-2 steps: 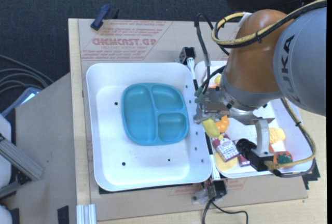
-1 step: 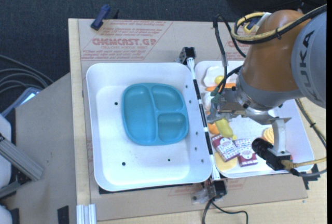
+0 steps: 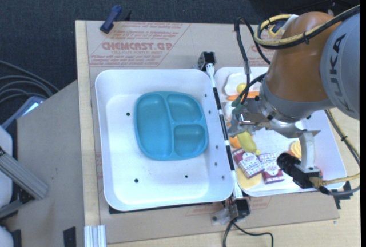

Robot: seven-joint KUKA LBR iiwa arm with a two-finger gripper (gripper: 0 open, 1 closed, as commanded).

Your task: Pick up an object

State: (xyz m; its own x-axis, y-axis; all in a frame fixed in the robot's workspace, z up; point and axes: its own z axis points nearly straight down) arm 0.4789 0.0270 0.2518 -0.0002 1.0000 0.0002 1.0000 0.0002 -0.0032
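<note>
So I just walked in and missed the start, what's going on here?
A grey and orange arm reaches over the right bin, which holds small items: a yellow piece, red and white packets. Its end effector sits low among them. The left bin holds a blue divided tray.

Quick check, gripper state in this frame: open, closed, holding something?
Gripper: cannot be told. It is low in the right bin among small items, with the arm's wrist covering it from above.

A robotics lab: arm [image 3: 309, 63], bench [image 3: 143, 40], loose cables [image 3: 23, 77]
</note>
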